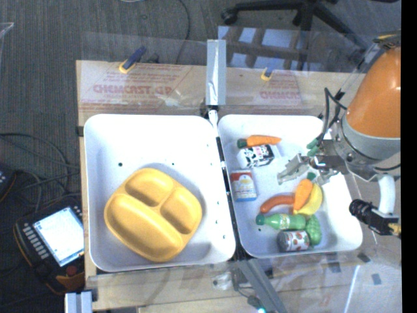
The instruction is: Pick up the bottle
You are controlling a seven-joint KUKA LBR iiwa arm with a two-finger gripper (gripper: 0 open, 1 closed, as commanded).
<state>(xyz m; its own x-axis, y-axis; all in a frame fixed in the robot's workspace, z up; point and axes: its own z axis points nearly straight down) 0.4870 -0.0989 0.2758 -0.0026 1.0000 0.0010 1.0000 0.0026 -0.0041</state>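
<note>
Bottle (281, 222) lies on its side in the right bin (339, 243), just below my claw (294, 168), beside a can (293, 240). Claw hovers above, grips nothing; can't tell if it's apart. Pickup not started, descent and grasp left.

Fixed overhead camera, slanted down on both bins (98, 194)

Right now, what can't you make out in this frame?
- Hand: blurred, finger state unclear, camera view.
- Bottle: label too small to read; far end crowded by the green vegetable.
- Can: print too small.
- Arm: cut off by the right edge.
</note>
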